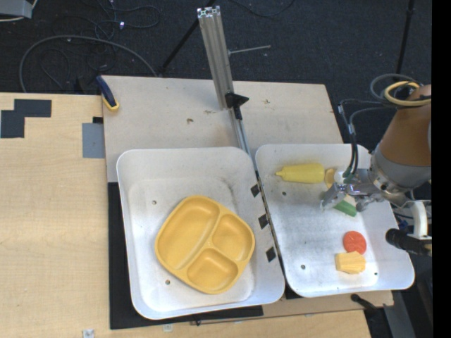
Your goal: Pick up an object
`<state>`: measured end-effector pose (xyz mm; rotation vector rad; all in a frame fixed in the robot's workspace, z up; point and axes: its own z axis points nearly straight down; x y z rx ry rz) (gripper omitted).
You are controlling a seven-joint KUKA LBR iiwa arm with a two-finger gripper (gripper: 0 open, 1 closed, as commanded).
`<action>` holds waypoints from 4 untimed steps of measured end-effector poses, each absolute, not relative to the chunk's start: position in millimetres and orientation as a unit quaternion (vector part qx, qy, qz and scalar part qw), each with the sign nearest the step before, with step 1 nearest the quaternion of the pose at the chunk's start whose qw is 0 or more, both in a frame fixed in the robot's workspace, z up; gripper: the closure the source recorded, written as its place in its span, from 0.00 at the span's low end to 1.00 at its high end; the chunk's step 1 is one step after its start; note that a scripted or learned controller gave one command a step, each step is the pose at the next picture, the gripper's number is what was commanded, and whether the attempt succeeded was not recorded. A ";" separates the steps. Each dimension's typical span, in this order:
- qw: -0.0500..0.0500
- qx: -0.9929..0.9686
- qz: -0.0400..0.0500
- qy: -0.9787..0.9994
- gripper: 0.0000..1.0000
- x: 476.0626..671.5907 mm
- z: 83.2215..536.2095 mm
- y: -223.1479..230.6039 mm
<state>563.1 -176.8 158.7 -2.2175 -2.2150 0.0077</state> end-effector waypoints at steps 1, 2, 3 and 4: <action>0.003 -0.707 0.002 -0.707 0.00 561.4 115.0 -178.0; 0.002 -0.708 0.002 -0.706 1.00 561.6 127.1 -179.1; 0.000 -0.707 0.000 -0.707 1.00 560.8 169.6 -176.6; -0.001 -0.707 -0.001 -0.708 1.00 561.4 222.1 -177.4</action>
